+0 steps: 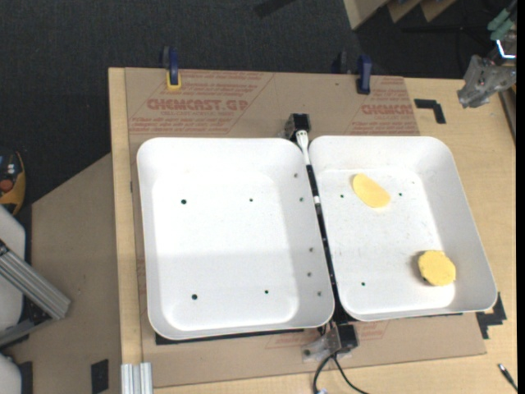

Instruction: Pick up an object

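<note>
Now the gripper (490, 76) is seen at the upper right, off past the bins, and how its jaws stand cannot be told. Well below and left of it, two yellow objects are lying in the right bin (459, 189): a flat oval piece (371, 192) and a rounder lump (435, 268), well apart.

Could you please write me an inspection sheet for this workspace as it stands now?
Surface: brown board bearing two shallow white bins, left bin and right bin, side by side.
Job's things: pale yellow oval piece and rounder yellow lump, apart, both in the right bin.
Clutter: nothing seen.
Grippers: grey metal gripper at upper right, off the bins.
Cables: black cable at front edge.
Surroundings: two blue clamps, dark floor.
</note>
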You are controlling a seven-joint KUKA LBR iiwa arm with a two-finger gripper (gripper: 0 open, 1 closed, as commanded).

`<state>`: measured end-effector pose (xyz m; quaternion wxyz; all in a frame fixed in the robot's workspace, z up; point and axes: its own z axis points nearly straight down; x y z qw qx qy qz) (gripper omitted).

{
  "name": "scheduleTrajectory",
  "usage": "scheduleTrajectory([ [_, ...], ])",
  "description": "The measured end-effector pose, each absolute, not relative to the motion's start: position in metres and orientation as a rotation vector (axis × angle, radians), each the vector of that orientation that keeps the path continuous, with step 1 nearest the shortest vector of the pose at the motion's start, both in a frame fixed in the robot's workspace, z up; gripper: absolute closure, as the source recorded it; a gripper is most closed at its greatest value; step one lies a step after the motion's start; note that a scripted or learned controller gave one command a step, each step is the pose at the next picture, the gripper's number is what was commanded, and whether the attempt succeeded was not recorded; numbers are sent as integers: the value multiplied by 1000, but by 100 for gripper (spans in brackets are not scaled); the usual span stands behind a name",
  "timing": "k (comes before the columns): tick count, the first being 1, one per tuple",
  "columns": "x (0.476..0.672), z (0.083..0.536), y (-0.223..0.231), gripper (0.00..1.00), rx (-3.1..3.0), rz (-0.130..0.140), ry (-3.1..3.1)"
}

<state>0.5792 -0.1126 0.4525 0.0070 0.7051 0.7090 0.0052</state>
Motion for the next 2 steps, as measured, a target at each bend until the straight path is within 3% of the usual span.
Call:
scheduleTrajectory([
  [1,554,335,-82,100,2227,-11,2232],
  [2,541,327,-140,100,2228,-3,2217],
])
